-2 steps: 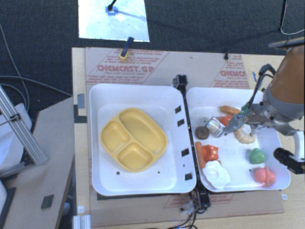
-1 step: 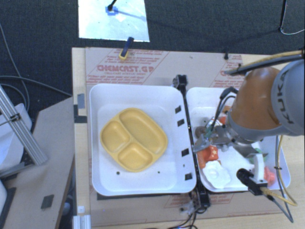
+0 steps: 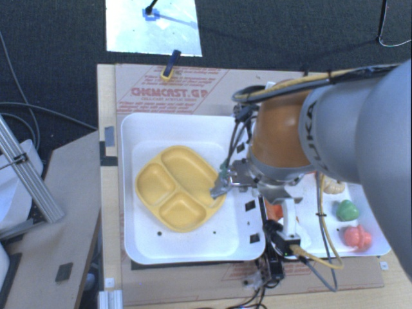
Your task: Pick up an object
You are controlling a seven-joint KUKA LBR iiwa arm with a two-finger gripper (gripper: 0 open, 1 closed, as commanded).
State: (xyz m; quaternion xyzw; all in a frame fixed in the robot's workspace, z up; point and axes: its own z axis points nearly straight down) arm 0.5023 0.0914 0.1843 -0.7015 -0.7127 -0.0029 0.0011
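Note:
A yellow divided plate [image 3: 175, 187] with three compartments lies in the left white bin [image 3: 145, 131]. The grey arm with its orange band [image 3: 280, 137] reaches in from the right and hangs over the wall between the two bins. My gripper [image 3: 222, 185] is low at the plate's right rim, and it looks to be touching or just above that rim. Nothing can be seen held in it. In the right bin [image 3: 380, 243] lie a green toy [image 3: 348, 209], a pink-red toy [image 3: 357, 237], a beige piece [image 3: 333, 187] and an orange piece [image 3: 275, 210], the last half hidden by the arm.
Cables [image 3: 322, 253] trail from the wrist over the front of the right bin. Cardboard [image 3: 174, 92] lies under the bins, with a small blue and yellow item [image 3: 170, 65] on it at the back. A metal frame [image 3: 26, 172] stands at the left.

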